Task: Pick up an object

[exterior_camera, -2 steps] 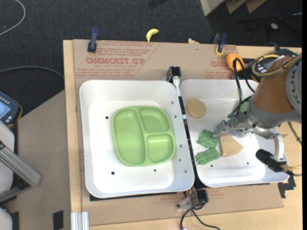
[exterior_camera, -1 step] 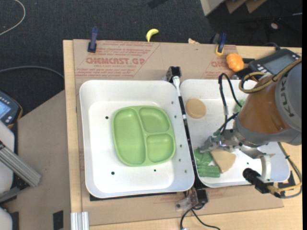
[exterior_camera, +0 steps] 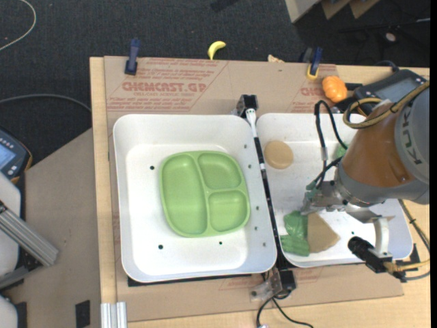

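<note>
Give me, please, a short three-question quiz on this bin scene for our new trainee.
1. True or false: the green divided plate lies in the left bin.
2. Which lies nearest the gripper? A) round tan disc B) green crumpled item C) yellow banana
3. Fill in: the orange object sits ___ the bins.

Key: 1 true; 2 B; 3 outside.

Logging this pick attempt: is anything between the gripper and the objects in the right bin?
Nothing visible is. The gripper hangs low in the right bin, right above the green cloth and the tan flat piece beside it. The round tan disc lies apart, farther back.
</note>
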`<state>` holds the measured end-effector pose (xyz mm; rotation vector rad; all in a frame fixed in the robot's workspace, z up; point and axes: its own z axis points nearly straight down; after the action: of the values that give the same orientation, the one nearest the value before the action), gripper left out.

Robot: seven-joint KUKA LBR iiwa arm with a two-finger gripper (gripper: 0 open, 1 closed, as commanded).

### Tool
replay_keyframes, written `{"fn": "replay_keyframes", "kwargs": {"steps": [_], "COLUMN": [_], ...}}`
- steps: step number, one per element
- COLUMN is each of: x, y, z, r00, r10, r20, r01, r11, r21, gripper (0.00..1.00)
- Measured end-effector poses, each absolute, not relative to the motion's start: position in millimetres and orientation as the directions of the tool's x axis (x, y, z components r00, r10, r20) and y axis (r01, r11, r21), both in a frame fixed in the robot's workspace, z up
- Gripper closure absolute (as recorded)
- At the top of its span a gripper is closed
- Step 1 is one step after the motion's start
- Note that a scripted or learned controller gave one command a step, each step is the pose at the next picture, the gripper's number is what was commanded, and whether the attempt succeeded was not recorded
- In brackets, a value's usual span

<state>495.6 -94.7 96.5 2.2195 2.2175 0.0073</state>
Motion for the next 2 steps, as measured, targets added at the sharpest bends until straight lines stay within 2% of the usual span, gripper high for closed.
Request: {"fn": "replay_keyframes", "kwargs": {"steps": [1, 2], "x": [479.1, 479.9], "y": [-58.8, 2.1], "z": [296.9, 322.5], "r00": [-0.003, -0.005], "r10": [1.0, 1.0], "r20": [-0.002, 0.0], "r01": [1.0, 1.0], "r11": [0.003, 0.005], "r21": [0.003, 0.005], "gripper": [1.0, 1.0]}}
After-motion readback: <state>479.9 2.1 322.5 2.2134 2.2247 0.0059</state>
